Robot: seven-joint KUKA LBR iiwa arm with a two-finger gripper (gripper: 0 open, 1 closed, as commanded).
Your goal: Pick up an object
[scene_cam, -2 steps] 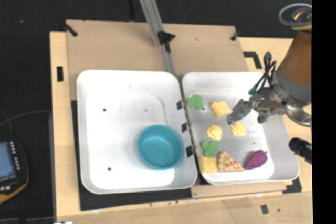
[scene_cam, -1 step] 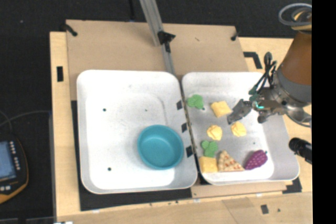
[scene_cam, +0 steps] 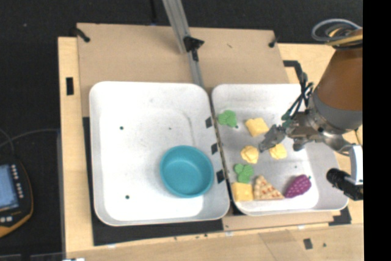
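Observation:
The right bin holds several small toy foods. A green piece and a yellow piece lie toward the back. Another yellow piece sits mid-bin, and a third yellow piece lies just under my gripper. Near the front are a green piece, a yellow block, a pizza-like wedge and purple grapes. My gripper hangs low over the middle of this bin, reaching in from the right, between the two nearer yellow pieces. Nothing is visibly held.
A blue bowl stands in the left bin, near its front right corner. A grey metal pole slants up from behind the wall between the bins. The arm's orange and grey body overhangs the right bin's right edge.

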